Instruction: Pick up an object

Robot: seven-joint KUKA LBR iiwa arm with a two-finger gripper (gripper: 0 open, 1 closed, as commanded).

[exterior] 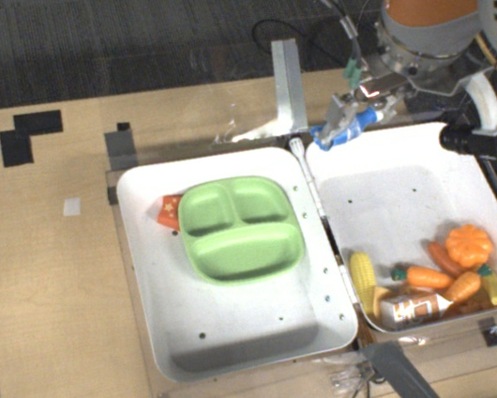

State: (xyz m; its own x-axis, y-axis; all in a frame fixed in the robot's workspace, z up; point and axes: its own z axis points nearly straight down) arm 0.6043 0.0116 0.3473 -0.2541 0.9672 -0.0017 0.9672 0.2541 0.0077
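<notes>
**A:** Where is the arm, and what is the claw doing?

**B:** The claw (361, 107) sits over the far edge of the right bin (398, 181), a blue-and-white item (347, 128) just beneath it. I cannot tell whether it grips that.

**A:** And the pickable things?

**B:** Heaped in the right bin's near corner: a corn cob (363, 278), a carrot (426, 277), a small pumpkin (469, 244), a brown bottle (413, 309). Likely they slid there together. The left bin (164, 284) holds a green divided tray (237, 228), covering most of a red packet (169, 212).
</notes>
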